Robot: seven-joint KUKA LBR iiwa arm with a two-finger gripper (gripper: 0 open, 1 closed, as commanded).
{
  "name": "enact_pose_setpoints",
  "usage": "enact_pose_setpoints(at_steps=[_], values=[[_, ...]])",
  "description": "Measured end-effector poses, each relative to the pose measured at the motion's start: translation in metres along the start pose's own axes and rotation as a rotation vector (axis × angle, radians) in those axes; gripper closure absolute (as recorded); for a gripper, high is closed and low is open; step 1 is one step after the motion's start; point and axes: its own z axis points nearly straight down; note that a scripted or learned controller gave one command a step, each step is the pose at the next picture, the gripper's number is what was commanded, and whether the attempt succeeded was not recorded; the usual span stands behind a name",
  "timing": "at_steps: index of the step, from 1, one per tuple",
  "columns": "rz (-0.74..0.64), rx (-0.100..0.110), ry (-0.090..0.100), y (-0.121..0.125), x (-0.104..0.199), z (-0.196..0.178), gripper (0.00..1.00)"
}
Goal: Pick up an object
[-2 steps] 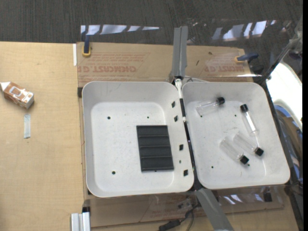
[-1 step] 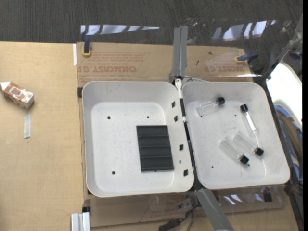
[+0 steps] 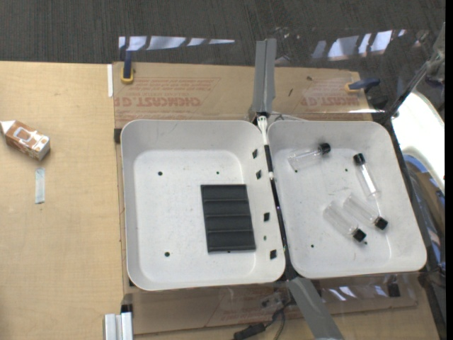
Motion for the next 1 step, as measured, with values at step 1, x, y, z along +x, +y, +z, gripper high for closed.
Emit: enact_pose_setpoints(at_steps=[1], values=[[-0.102,0.000,0.000,-0.0002,0.0002,-0.0002,1.00]])
